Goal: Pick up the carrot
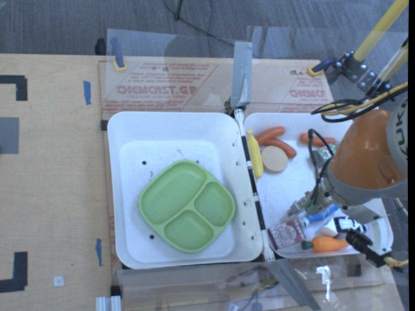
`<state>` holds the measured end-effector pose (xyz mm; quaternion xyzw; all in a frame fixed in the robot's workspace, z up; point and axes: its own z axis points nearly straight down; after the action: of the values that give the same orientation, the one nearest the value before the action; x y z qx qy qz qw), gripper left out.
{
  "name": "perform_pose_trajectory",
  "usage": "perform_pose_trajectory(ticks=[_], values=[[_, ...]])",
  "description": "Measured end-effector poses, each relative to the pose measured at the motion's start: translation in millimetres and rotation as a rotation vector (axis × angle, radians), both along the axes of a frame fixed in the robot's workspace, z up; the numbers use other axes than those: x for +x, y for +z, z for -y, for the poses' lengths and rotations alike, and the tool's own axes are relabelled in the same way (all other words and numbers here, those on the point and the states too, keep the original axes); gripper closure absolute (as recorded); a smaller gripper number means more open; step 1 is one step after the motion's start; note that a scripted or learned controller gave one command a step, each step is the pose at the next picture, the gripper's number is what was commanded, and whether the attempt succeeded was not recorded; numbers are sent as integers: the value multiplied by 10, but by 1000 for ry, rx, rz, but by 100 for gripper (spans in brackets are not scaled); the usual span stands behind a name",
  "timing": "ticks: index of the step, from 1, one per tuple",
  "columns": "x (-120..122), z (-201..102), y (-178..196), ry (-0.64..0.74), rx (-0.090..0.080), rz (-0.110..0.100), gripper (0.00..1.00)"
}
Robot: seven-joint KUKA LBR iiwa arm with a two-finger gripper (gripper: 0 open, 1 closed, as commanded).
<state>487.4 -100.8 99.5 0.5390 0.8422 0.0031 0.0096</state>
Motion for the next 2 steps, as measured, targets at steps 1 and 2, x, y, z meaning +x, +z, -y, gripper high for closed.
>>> perform_pose_trajectory(ticks=[1, 2], values=[[-27, -584, 846, -329, 8, -18, 100], [-27, -582, 846, -329, 8, -18, 0]])
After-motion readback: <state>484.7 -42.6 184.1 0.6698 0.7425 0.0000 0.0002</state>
